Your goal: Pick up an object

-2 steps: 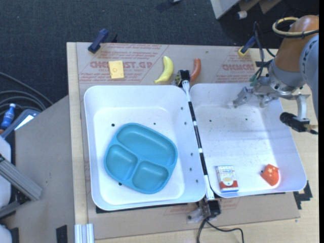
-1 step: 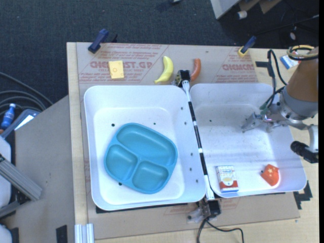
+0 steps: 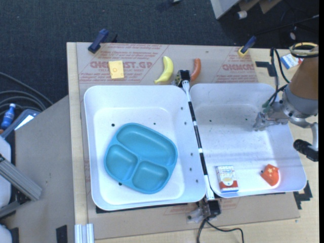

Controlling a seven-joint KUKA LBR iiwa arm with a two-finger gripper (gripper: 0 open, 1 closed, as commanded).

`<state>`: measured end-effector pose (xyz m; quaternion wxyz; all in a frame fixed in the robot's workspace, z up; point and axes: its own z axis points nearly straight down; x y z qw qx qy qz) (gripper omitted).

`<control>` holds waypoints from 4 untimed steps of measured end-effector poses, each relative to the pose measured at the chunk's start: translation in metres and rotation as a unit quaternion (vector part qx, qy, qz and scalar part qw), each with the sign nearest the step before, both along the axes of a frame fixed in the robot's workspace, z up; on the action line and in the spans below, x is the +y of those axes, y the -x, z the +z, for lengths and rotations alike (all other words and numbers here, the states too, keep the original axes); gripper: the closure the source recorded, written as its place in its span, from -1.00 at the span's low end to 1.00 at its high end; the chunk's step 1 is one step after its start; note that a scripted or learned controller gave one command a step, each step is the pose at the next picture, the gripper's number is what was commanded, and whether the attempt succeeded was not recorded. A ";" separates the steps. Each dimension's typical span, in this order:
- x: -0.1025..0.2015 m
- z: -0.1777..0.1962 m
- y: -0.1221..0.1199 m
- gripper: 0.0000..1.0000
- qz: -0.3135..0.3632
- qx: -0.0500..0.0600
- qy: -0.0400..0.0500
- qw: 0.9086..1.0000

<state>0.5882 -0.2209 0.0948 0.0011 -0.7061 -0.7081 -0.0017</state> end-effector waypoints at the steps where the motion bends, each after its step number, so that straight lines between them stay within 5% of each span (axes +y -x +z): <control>1: 0.048 0.076 0.012 1.00 -0.001 0.000 0.002 1.000; 2: 0.048 0.076 0.012 -1.00 -0.001 0.000 0.002 1.000; 3: 0.113 0.027 0.087 -1.00 -0.001 0.002 0.001 1.000; 4: 0.062 0.057 0.001 -1.00 -0.001 0.000 0.002 1.000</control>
